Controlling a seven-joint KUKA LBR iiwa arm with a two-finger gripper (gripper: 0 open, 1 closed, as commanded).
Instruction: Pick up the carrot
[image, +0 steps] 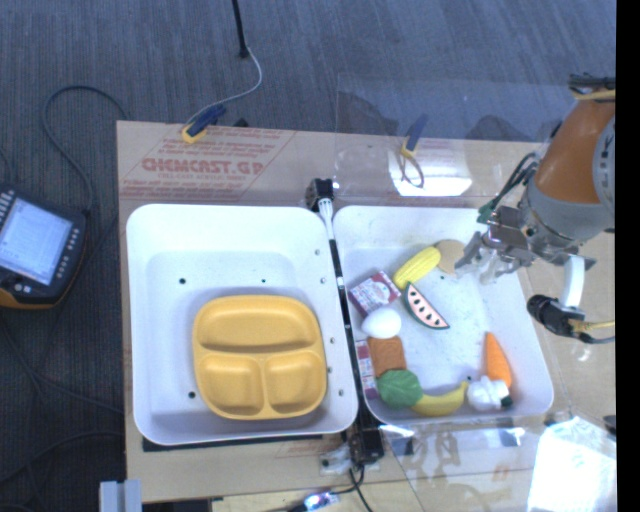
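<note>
An orange carrot (498, 360) with a pale end lies near the right wall of the right bin (520, 300), pointing toward the front corner. My gripper (487, 261) hangs over the bin's upper right part, well behind the carrot and apart from it. Its fingers point down toward the bin floor with a gap between them and nothing in it.
The right bin also holds a corn cob (417, 265), watermelon slice (425, 307), white egg (381, 323), pink packet (372, 292), brown block (386, 354), green vegetable (399, 387), banana (442, 401) and a white item (486, 394). A yellow divided tray (260, 355) sits in the left bin.
</note>
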